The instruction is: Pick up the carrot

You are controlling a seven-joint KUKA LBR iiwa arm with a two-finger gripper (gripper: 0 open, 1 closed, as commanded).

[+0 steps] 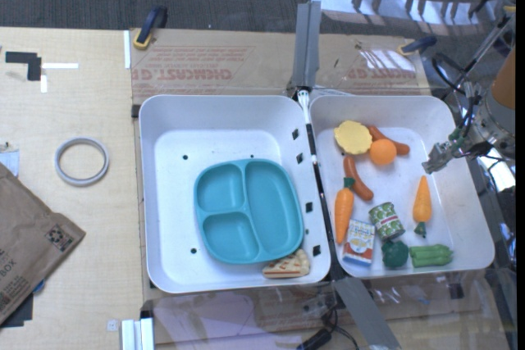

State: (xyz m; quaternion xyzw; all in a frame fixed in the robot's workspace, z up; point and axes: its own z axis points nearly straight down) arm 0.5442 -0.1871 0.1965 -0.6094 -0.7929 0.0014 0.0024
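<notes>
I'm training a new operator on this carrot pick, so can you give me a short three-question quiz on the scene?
1. True or false: the divided blue plate lies in the left bin.
2. How many carrots are in the right bin? A) one B) two C) three
3. Which carrot is nearer the gripper?

Key
1. True.
2. B: one carrot by the divider, one carrot near the right wall.
3. The carrot near the right wall, just below the gripper in the camera view.
</notes>
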